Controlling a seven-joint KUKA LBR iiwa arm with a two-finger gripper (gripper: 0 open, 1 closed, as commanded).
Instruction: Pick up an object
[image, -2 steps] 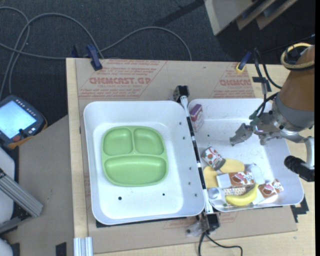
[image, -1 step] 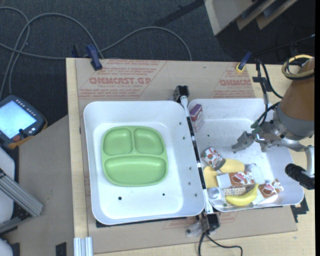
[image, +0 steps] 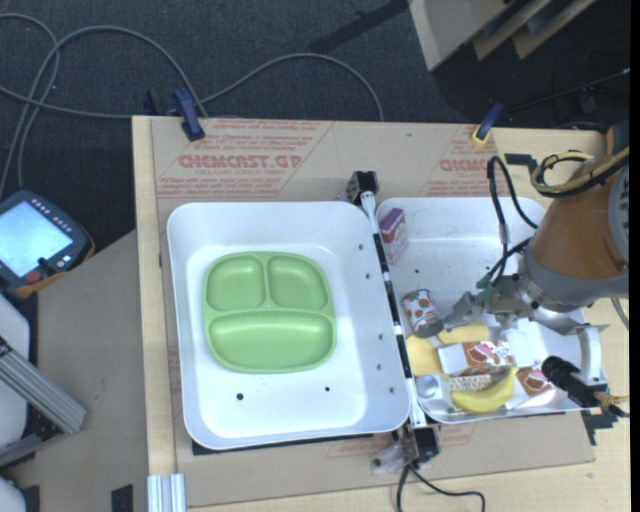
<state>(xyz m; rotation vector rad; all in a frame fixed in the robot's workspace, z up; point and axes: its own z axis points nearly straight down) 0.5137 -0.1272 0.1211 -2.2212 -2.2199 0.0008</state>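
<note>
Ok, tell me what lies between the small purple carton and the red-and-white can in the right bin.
Nothing: in the camera view, bare white bin floor separates the purple carton from the can.

Green divided plate (image: 268, 310) in white bin (image: 200, 400); yellow banana (image: 484, 393); purple-white carton (image: 391, 231); orange-banded grey arm (image: 580, 240).
</note>
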